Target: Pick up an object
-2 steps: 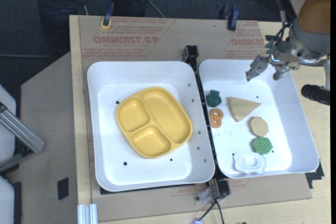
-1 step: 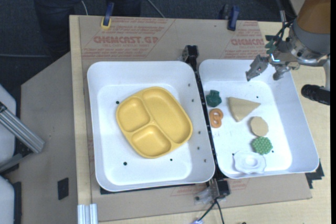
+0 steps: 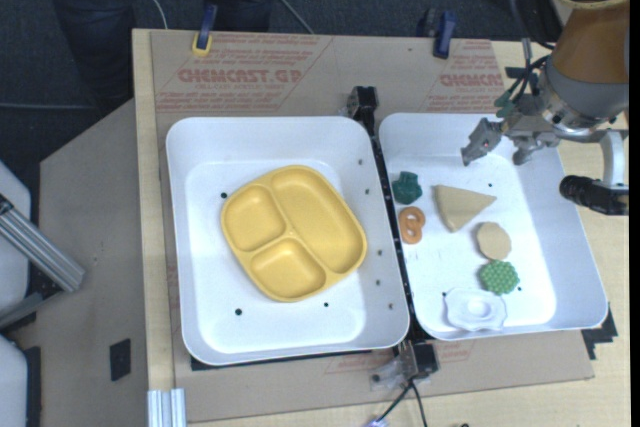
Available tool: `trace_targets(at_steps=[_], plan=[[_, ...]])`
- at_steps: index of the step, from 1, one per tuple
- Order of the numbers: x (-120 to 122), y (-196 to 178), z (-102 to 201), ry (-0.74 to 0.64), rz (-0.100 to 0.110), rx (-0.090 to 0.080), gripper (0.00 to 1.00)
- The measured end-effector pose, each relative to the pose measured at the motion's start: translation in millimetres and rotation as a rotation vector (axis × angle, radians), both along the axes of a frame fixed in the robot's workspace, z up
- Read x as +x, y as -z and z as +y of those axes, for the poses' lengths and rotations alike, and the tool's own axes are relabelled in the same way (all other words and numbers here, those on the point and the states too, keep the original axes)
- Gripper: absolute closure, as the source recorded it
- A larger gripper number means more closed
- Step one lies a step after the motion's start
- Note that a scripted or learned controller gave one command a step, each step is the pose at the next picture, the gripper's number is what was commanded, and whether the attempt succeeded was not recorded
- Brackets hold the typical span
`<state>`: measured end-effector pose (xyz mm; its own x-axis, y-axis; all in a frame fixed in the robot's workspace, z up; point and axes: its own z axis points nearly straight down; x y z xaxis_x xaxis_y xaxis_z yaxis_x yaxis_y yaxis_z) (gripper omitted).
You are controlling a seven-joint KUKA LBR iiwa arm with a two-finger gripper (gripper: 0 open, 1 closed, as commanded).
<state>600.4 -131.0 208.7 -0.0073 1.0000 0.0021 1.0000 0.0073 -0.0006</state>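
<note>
In the right bin (image 3: 570,245) lie a dark green piece (image 3: 406,186), an orange ring (image 3: 411,223), a tan wedge (image 3: 461,206), a tan round piece (image 3: 492,240), a green bumpy ball (image 3: 498,277) and a white lumpy piece (image 3: 473,309). My gripper (image 3: 497,144) hangs open over the bin's far part, its two grey fingers spread apart with nothing between them. It is above and behind the tan wedge, apart from it.
The left bin (image 3: 195,215) holds a yellow divided tray (image 3: 292,231). A black clip (image 3: 362,102) sits at the far joint between the bins. Blue clamps (image 3: 443,33) hold the cardboard base at the back.
</note>
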Motion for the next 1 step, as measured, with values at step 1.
trace_targets(at_steps=[1], plan=[[-1.8,31.4,2.3,0.006,0.0,-0.002,0.0]])
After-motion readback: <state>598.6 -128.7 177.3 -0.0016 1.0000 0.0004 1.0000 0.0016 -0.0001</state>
